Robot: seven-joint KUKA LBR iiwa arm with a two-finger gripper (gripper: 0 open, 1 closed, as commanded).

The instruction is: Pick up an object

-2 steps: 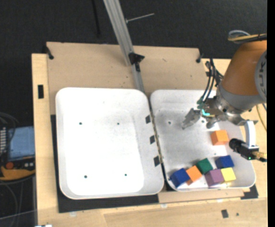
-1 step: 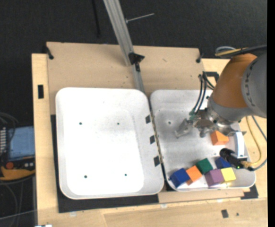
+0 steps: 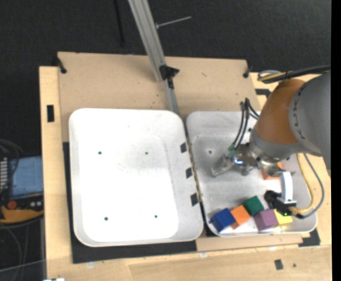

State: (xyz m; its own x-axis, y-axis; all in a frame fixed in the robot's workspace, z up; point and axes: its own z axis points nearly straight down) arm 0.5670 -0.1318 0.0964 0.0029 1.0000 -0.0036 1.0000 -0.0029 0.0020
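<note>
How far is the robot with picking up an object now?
Nothing looks picked yet. The blue block, orange block, green block and purple block lie in the right bin. The gripper hangs above that bin's middle, away from them. Approach, grasp and lift remain.

A tan surface (image 3: 129, 81) carries 2 shallow white bins side by side: the left bin (image 3: 129, 174) and the right bin (image 3: 208, 130), their inner rims touching. A slanted metal rail (image 3: 150, 31) crosses the surface's far edge. A blue device (image 3: 25, 177) with cables lies off the surface's left side.
</note>
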